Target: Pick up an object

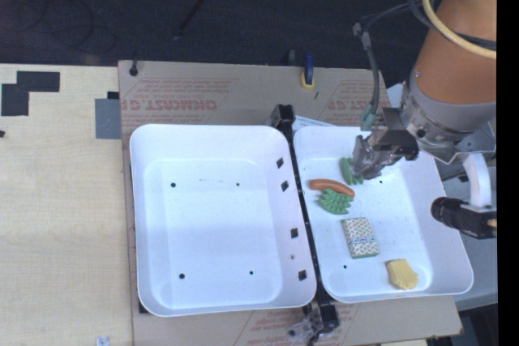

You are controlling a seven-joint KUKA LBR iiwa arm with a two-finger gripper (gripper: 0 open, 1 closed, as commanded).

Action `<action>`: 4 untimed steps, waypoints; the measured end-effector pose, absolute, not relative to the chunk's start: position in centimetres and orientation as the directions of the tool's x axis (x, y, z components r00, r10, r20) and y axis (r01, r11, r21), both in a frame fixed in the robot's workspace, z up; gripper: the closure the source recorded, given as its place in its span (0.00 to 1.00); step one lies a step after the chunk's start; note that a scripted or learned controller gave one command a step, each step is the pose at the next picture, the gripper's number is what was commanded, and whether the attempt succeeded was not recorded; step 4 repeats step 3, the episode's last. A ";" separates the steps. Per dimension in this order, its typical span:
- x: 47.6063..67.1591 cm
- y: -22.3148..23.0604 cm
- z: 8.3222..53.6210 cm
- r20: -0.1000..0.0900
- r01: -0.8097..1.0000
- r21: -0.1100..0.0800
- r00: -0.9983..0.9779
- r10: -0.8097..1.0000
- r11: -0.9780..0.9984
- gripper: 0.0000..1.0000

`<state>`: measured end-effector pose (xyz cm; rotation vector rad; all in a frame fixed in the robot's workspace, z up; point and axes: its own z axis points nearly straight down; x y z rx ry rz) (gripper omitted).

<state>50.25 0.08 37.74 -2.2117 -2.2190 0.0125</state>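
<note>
The right bin (438, 255) holds several small objects. An orange sausage-shaped piece (331, 187) lies at its left side, with a green dotted piece (334, 203) just below it. A small patterned box (359, 237) sits in the middle and a yellow chunk (401, 274) lies near the front edge. My gripper (365, 166) hangs over the back left part of this bin, right beside a green object (348, 171) that its fingers partly hide. I cannot make out whether the green object is between the fingers.
The left bin (154, 174) stands beside the right one, with a black clip strip (293, 207) along the shared wall. Both bins rest on a cardboard sheet (203, 97). A black fixture (464, 216) sticks in at the right.
</note>
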 end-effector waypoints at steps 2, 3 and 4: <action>54.8 2.4 26.3 0.000 1.000 -0.004 -0.004 1.000 0.004 1.00; 59.9 6.8 35.9 0.001 1.000 0.007 -0.004 1.000 0.004 1.00; 59.9 6.8 35.9 0.001 1.000 0.007 -0.004 1.000 0.004 1.00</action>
